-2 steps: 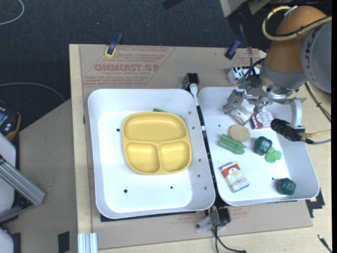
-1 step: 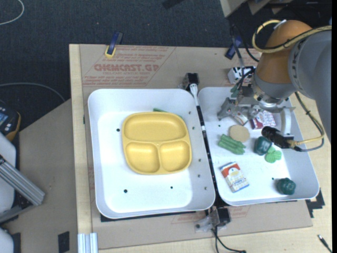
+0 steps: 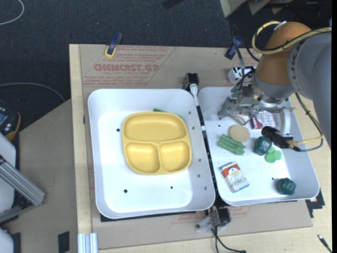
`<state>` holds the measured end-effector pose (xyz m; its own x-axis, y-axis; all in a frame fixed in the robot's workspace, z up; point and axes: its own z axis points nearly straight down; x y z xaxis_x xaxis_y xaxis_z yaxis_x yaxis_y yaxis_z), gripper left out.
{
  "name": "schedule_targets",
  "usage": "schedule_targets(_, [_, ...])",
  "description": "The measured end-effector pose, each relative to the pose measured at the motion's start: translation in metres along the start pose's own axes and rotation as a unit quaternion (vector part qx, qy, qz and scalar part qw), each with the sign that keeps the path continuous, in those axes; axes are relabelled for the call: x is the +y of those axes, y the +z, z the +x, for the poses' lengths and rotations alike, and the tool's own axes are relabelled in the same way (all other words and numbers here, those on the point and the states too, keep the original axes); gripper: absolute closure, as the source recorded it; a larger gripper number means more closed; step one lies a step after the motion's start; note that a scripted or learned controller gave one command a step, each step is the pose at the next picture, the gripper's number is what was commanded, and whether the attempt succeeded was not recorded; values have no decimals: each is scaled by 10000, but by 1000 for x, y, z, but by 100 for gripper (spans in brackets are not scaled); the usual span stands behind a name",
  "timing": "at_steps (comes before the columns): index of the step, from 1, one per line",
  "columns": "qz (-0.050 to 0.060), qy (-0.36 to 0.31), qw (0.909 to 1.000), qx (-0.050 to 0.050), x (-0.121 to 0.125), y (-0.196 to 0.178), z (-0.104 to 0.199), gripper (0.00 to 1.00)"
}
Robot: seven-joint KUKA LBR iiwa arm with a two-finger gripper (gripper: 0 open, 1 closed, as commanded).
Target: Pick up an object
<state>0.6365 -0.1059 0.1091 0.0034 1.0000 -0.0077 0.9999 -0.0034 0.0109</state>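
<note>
My gripper (image 3: 239, 112) hangs low over the back part of the right bin (image 3: 300, 186), under the grey arm with its orange band. Just in front of the gripper lies a round tan object (image 3: 239, 134). A green ridged piece (image 3: 230, 144) lies to the left of that. A small red and white carton (image 3: 234, 176) sits nearer the front. A teal block (image 3: 261, 145) and a light green piece (image 3: 273, 155) lie to the right, and a dark green object (image 3: 286, 186) sits at the front right corner. I see nothing held between the fingers.
The left bin (image 3: 105, 188) holds a yellow three-compartment tray (image 3: 157, 142), with a sliver of something green (image 3: 159, 110) behind it. A pink and white packet (image 3: 258, 122) lies under the wrist. Cables and clamps line the bench's back edge.
</note>
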Motion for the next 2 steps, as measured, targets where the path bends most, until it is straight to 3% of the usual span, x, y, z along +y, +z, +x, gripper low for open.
schedule_targets(1, [16, 1, 10000, -12, -1, -9, -1, 100])
schedule_targets(2, [12, -23, 10000, 32, 5, -73, 2, 100])
